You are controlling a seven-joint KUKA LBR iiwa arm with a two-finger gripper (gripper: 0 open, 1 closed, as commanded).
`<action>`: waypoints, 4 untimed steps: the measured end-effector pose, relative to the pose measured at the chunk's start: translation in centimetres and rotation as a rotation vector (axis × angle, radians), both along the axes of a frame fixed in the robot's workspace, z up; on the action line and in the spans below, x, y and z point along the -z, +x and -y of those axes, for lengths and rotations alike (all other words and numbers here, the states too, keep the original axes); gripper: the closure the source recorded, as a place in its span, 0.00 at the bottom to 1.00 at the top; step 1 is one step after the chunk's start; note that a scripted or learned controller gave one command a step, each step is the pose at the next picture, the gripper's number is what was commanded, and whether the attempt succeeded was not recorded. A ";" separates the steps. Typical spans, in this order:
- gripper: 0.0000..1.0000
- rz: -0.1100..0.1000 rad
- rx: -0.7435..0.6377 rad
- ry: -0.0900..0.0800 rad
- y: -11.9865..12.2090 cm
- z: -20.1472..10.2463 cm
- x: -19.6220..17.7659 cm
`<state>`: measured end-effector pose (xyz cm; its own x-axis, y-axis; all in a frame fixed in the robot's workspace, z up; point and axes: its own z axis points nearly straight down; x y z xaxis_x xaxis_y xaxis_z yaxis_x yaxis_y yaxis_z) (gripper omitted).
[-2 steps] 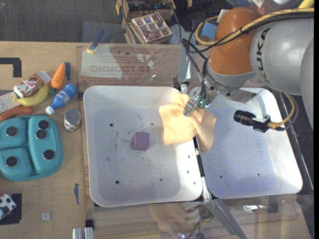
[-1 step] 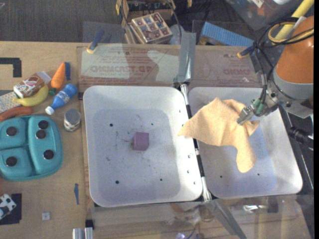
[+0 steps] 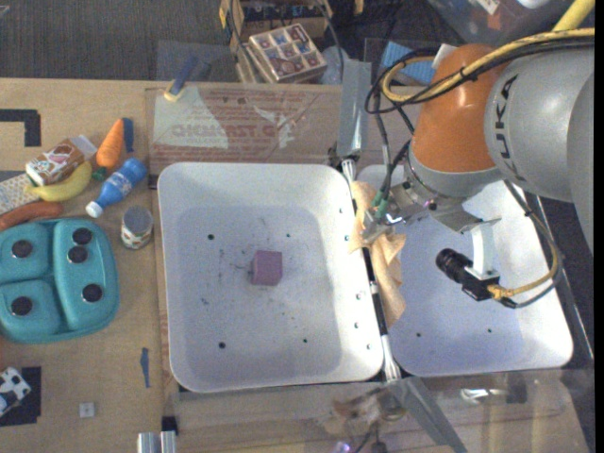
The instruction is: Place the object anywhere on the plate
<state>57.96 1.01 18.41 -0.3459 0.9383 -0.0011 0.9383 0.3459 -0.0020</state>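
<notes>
Cube (image 3: 266, 268), small, dull purple, lies flat in the left bin (image 3: 203, 333); end effector (image 3: 377, 217) state cannot be told.

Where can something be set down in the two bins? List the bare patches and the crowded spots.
Left bin: bare floor on every side of the purple block, out to all four walls. Right bin: bare along its near rim, in front of the arm. Crowded: the seam between the bins, where the gripper hangs over crumpled tan paper.

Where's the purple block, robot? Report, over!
Tool over right bin, at its left edge. Purple block loose in left bin. Teal plate outside, left of both bins.
</notes>
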 end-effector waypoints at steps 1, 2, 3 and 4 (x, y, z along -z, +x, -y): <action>1.00 0.004 -0.015 0.001 0.6 -5.2 0.0; 1.00 -0.002 0.167 0.001 -2.7 -1.0 -1.5; 1.00 0.002 0.075 0.001 -3.3 -9.3 -2.5; 1.00 0.001 0.293 -0.001 -1.3 3.4 -0.5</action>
